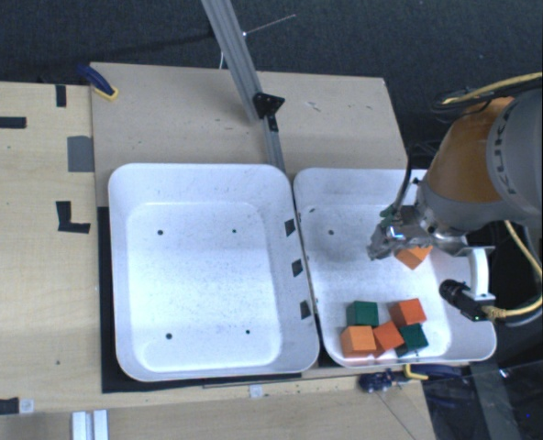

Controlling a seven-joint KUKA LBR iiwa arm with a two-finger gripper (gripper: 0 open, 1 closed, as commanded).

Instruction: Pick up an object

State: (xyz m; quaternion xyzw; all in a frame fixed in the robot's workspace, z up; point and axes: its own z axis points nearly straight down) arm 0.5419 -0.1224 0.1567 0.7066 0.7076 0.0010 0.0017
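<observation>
Gripping orange block (413, 256), gripper (391, 242) over speckled right bin (345, 200).

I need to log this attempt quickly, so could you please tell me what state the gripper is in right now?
Gripper: over the right white bin, with a small orange block at its tip; whether its fingers are open or shut cannot be told.

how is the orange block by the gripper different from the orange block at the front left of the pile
The orange block by the gripper sits alone, tilted, partly hidden under the gripper. The front-left orange block lies flat, fully visible, touching other blocks. Both are orange and in the right bin.
</observation>
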